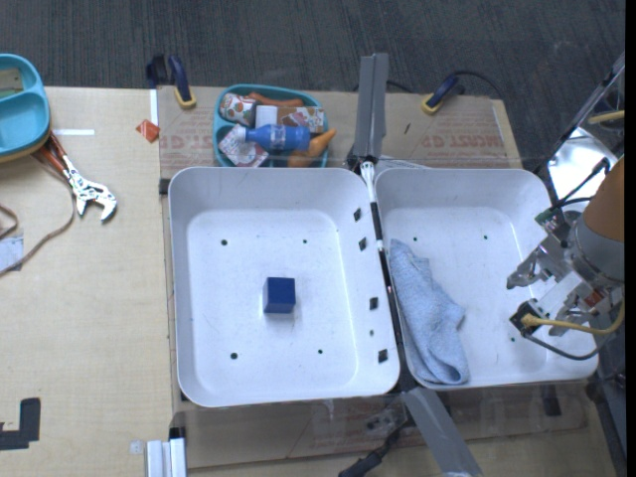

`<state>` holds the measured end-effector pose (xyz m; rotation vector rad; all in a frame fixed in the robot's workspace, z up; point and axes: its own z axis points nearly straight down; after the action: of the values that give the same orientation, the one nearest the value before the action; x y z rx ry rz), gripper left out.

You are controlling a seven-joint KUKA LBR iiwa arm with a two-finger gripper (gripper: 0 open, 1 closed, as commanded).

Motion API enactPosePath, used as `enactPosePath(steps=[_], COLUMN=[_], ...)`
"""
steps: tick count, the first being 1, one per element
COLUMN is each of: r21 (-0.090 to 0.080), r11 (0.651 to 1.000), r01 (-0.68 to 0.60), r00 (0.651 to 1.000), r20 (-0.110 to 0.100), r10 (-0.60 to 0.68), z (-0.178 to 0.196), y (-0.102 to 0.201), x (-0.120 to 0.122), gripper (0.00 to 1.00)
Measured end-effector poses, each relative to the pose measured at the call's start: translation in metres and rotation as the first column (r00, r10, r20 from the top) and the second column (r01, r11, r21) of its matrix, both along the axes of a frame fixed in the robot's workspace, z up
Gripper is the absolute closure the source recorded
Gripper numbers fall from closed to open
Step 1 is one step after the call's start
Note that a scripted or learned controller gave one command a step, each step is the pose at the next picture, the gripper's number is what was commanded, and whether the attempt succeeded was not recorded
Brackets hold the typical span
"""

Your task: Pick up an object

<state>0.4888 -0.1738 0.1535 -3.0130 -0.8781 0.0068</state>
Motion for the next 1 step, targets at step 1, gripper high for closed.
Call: enactPosePath(steps=[1], r21=[0.001], r11=[1.000], r01=[0.000], r00=[1.000], r20=[-0.002], r10=[0.000], z=[0.0083], y=[-0.0003], x=[0.0003], gripper=[1.00])
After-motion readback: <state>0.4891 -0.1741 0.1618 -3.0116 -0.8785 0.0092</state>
